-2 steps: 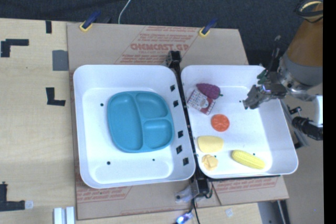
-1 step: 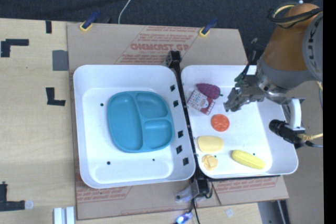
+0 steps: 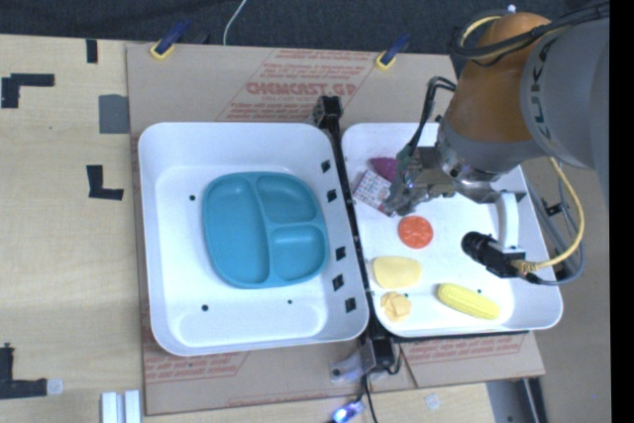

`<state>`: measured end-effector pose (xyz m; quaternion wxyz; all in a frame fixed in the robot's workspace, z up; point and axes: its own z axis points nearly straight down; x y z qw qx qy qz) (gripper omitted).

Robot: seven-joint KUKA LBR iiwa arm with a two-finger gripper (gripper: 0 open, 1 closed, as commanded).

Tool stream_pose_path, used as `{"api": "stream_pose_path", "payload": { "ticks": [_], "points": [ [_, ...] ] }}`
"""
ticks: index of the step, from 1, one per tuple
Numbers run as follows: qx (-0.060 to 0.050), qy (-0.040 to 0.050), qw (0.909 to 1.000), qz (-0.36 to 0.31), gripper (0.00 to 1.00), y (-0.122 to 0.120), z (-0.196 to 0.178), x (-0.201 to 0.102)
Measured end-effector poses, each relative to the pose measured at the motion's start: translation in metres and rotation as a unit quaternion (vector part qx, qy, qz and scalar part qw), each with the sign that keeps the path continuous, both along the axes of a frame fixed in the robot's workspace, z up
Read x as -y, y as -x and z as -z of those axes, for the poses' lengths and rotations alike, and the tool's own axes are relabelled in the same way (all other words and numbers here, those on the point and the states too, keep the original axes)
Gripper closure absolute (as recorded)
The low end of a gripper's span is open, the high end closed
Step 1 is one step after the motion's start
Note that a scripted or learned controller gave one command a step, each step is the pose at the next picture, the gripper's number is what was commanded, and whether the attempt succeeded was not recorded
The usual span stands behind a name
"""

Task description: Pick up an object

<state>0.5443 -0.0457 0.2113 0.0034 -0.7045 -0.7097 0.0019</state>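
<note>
My tool (image 3: 401, 196) sits low in the right bin (image 3: 535, 312), can't tell its grip state, with the small printed packet (image 3: 370, 187) just at its 9 o'clock, touching or nearly, and the orange round piece (image 3: 416, 232) near at 5 o'clock.

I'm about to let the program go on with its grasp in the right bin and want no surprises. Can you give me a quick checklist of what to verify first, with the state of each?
1. Gripper is over the right bin, near its left wall: ok.
2. A target lies close: the small packet sits just left of the gripper, the purple piece behind it: ok.
3. Anything held between the jaws: cannot tell.
4. Orange round piece, yellow block, small yellow lump and corn cob lie apart from the gripper: ok.
5. Blue divided plate lies in the left bin, out of the way: ok.
</note>
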Motion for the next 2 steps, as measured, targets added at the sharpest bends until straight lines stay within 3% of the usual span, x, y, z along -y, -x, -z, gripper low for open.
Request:
{"api": "stream_pose_path", "payload": {
  "ticks": [2],
  "points": [
    [0.0, 0.0006, 1.0, 0.0, 1.0, 0.003, 0.005, -0.11]
  ]
}}
